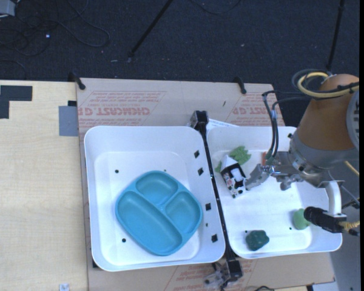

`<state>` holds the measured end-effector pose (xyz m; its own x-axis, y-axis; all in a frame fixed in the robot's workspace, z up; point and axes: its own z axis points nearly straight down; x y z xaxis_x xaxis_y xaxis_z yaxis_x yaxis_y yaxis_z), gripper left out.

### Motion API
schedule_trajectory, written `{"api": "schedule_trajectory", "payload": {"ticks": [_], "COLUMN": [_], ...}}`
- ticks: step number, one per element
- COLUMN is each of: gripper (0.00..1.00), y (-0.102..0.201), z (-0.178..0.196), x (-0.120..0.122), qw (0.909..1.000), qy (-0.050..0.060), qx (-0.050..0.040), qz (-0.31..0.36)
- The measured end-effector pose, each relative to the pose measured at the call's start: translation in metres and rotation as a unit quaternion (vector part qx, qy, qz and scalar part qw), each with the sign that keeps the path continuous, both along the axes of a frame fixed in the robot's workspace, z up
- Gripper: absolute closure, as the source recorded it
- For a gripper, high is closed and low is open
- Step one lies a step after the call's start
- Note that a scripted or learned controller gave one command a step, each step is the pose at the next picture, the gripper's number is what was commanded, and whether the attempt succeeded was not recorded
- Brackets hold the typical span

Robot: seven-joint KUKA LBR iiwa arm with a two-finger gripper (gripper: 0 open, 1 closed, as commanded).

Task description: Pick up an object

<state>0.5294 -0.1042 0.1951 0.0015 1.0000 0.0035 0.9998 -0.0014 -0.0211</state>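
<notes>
Camera view, near edge first: your dark green lump (256, 240) and pale green piece (299, 219) lie loose in the right bin (273, 250). Farther in, the gripper (249, 180) touches the black-and-white object (233, 176) near the divider; nothing is lifted yet. Room is tight there, open mid-bin. Beyond, a leafy green piece (240, 156).

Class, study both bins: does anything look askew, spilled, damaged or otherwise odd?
Nothing looks spilled or broken. The blue divided plate lies flat but turned at a slant in the left bin. In the right bin, the small black-and-white object sits tilted beside the gripper.
</notes>
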Motion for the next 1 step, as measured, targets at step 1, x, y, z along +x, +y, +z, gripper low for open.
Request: {"api": "schedule_trajectory", "payload": {"ticks": [1], "gripper": [0.0], "y": [-0.0002], "z": [0.0064], "x": [0.0026], "qw": [1.0], "qy": [-0.006], "qx": [-0.0007], "qz": [0.001]}}
